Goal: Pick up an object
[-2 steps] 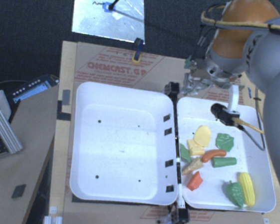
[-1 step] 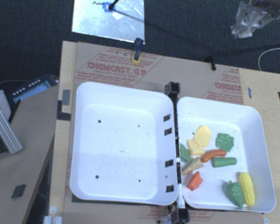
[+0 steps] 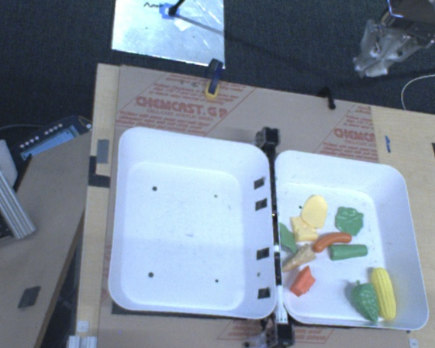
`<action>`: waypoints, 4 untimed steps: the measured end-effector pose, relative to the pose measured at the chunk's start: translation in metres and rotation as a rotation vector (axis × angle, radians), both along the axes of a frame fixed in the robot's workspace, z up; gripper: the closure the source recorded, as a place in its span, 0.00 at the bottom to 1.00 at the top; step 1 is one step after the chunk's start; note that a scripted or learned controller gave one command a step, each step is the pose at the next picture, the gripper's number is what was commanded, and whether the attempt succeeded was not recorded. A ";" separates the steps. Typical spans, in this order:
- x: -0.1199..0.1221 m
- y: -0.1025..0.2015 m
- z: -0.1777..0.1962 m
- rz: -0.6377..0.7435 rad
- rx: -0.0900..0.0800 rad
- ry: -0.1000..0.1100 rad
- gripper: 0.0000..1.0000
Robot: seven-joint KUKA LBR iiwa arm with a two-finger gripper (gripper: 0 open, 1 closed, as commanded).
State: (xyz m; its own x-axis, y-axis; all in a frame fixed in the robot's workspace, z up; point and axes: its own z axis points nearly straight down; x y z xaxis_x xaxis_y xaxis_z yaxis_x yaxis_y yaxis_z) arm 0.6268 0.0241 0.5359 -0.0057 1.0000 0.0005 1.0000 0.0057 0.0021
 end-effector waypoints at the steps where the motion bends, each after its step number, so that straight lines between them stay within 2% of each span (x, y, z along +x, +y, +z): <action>1: -0.133 0.006 0.000 0.001 0.003 0.001 1.00; 3: 0.000 -0.012 -0.002 -0.005 -0.002 -0.002 1.00; 4: -0.029 0.003 0.000 -0.002 0.000 0.000 1.00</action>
